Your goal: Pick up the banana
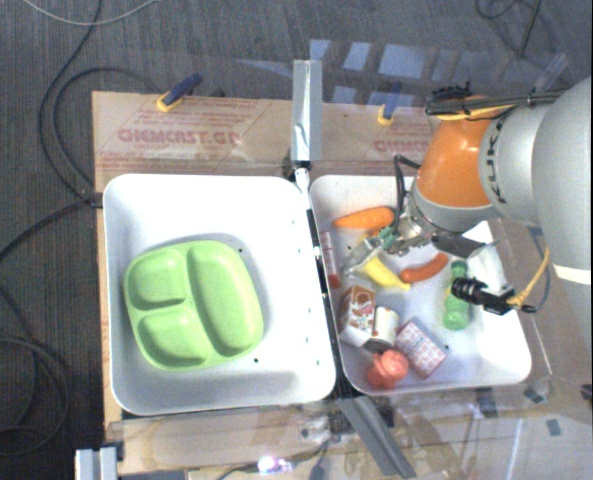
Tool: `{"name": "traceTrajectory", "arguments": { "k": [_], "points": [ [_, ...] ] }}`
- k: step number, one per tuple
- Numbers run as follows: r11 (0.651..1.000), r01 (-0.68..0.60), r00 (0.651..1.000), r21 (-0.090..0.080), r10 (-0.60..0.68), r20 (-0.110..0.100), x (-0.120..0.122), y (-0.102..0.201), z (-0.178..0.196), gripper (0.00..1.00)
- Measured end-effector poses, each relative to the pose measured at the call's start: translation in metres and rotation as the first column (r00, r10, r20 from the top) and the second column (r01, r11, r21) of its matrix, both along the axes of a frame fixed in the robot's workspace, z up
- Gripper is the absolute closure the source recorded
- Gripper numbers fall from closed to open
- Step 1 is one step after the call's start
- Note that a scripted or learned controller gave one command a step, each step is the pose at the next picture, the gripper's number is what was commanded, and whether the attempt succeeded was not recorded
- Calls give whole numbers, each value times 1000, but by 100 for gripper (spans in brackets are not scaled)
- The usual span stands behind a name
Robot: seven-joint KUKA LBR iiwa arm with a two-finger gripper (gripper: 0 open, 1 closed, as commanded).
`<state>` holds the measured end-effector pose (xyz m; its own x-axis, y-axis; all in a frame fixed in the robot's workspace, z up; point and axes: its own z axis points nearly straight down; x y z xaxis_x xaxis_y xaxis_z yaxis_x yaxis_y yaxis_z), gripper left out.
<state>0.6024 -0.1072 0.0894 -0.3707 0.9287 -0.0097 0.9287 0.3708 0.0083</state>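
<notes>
The yellow banana (383,273) lies in the right bin (496,368), between an orange carrot (365,218) above it and a red chili-like piece (423,268) to its right. My gripper (387,242) hangs low over the banana's upper end, under the arm's orange band (456,168). Part of the banana is hidden beneath the gripper.
The right bin also holds a green bottle (457,306), a small carton (359,310), a pink patterned packet (420,348) and a red apple-like fruit (387,369). The left bin (146,198) carries a green divided plate (193,303). A metal divider (303,113) stands between the bins.
</notes>
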Motion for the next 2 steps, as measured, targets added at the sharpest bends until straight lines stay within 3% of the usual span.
{"name": "traceTrajectory", "arguments": {
  "k": [1, 2],
  "points": [
    [1000, 3, 1000, 3, -4, 3, 1, -1, 9, 100],
    [990, 139, 990, 5, -139, -15, -8, 8, 93, 100]
  ]
}}
